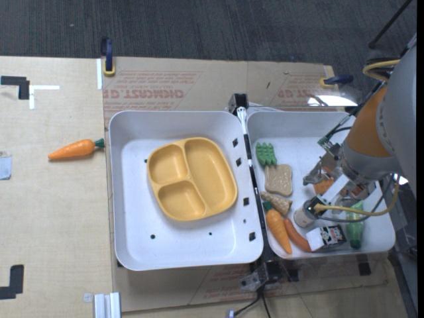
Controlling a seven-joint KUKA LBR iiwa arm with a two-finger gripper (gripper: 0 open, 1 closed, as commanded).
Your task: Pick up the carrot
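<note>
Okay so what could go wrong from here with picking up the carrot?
One carrot and a darker carrot lie side by side near the right bin's front wall; a grasp might catch both or strike the wall.
The bread slice sits close behind them, easily bumped.
A third carrot lies out on the bench, far from the arm.

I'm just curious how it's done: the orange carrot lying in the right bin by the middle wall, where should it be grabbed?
Probably from straight above, pinching across the thick upper half of the carrot. It lies flat, tapering toward the bin's near edge, with the bin wall on one side and a redder carrot close beside its thin end.
</note>
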